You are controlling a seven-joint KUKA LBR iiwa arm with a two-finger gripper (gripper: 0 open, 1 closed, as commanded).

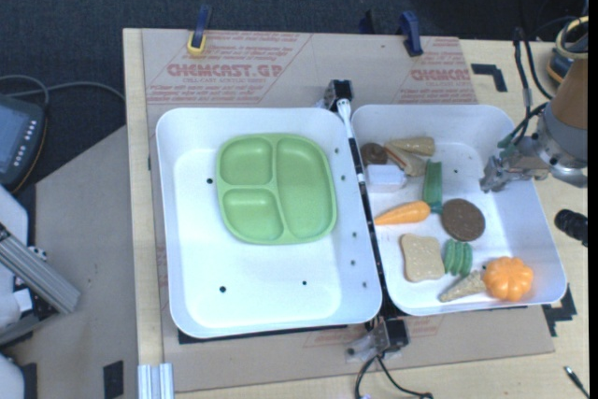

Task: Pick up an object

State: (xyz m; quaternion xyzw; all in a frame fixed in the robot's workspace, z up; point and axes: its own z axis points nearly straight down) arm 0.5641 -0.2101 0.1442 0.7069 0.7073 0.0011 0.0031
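A: Where's the claw [497,175]? We need it against one landmark.

B: Use the brown cookie [463,220]. Claw hangs over the right bin [523,229], up and right of the cookie, near the bin's right wall. Nothing between its tips. We can't tell if they're apart or together, too small.

A: So the likely target is the cookie?

B: We'd guess so, it's the closest thing. It lies down and left of the claw, flat, round, so no long axis to line up with.

A: Others around the cookie?

B: Carrot [402,214] just left of it, long axis roughly left to right. Green stick [433,184] up and left, standing lengthwise up and down the frame. Toast [421,257] below left, orange pumpkin [508,278] below right.

A: Green tray [277,188]?

B: Well left of the cookie, in the other bin.
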